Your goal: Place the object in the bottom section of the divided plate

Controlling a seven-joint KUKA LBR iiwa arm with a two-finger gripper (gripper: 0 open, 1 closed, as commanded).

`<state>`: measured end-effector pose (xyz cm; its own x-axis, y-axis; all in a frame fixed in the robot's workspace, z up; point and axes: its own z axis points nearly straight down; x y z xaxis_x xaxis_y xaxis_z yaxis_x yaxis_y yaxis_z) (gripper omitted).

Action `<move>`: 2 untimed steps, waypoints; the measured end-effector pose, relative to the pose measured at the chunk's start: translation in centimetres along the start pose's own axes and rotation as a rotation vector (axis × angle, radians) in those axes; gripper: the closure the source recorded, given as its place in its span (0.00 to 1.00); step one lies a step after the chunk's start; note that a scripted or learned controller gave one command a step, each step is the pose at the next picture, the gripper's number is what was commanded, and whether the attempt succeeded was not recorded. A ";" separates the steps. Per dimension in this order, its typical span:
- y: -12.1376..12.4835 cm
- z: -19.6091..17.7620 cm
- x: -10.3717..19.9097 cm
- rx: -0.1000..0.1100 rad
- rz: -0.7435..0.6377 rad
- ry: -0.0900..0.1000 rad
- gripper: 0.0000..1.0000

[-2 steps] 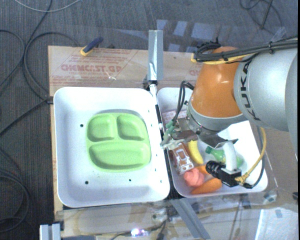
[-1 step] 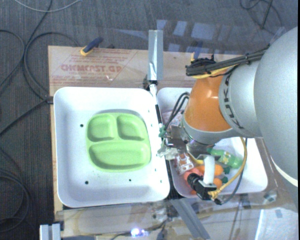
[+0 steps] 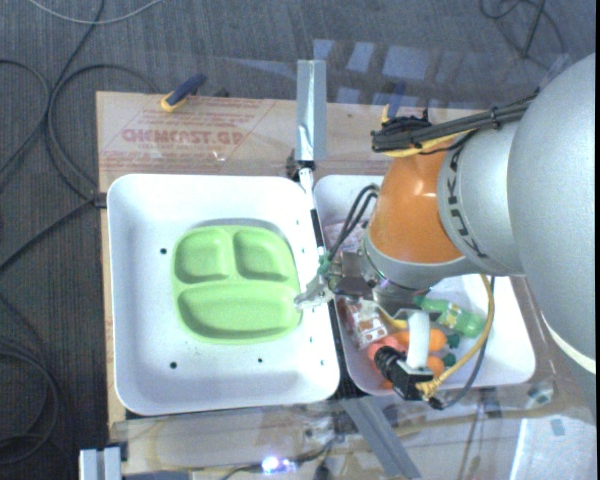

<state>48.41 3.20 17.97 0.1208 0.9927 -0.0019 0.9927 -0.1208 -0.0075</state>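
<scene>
The divided plate (image 3: 234, 281), lime green with three sections, lies flat in the middle of the left bin (image 3: 140, 368), its two smaller sections toward 12 o'clock and its one wide section toward 6 o'clock. All three sections show only bare green. The right bin (image 3: 515, 363) sits just beside the left one at 3 o'clock, and a jumble of small objects (image 3: 435, 333), orange, green, red and white, lies in its 6 o'clock half; which of them is the task's object cannot be told. The grey arm (image 3: 540, 168), its orange band (image 3: 415, 213) above the wrist, reaches in from 3 o'clock and hangs over the right bin. Dark lettering on the arm's grey shell reads as part of "KUKA". The gripper (image 3: 317, 290) sits over the seam between the two bins, close to the plate's 3 o'clock rim; the state of its grasp cannot be made out, and nothing can be seen held there. A brown cardboard sheet (image 3: 195, 138) under the bins carries faint red printing at 12 o'clock, too washed out to read. A small blue-and-yellow tool (image 3: 183, 92) rests at the sheet's 11 o'clock edge. Black cables (image 3: 25, 108) loop across the grey floor at 9 o'clock.
</scene>
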 end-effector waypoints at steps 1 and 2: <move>0.0 -0.5 0.0 0.008 0.000 -0.002 1.00; 0.2 -13.8 -0.6 -0.004 -0.039 -0.005 1.00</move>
<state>48.59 2.56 31.79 0.0819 0.9966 -0.0068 0.9966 -0.0820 -0.0035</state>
